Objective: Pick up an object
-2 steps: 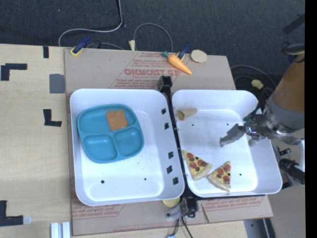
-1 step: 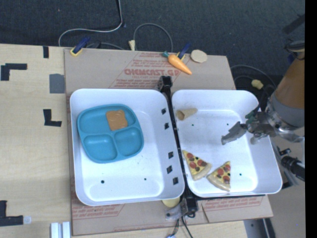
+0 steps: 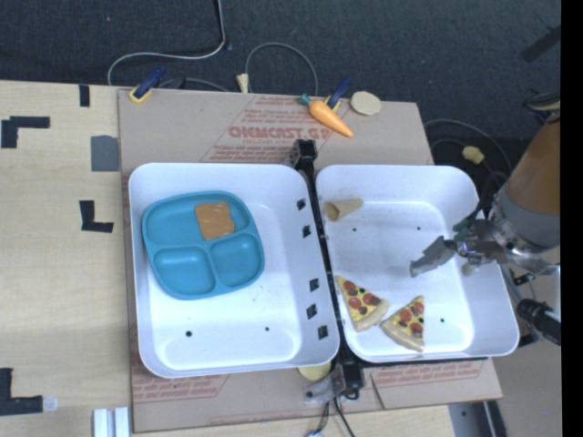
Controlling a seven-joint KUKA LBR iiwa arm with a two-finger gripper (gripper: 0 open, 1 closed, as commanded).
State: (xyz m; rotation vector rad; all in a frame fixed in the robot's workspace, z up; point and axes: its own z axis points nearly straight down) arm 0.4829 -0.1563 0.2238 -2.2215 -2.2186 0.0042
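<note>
**Gripper hovering over the right bin**

Gripper is reaching in from the right edge, poised over the right bin; its state I cannot tell. Two pizza slices are lying at lower centre, apart from it. A blue plate carrying toast is sitting in the left bin.

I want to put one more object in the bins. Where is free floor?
Left bin: the floor below the blue plate. Right bin: the middle, between the tan piece and the tool. Crowded: its lower edge, with two pizza slices.
</note>
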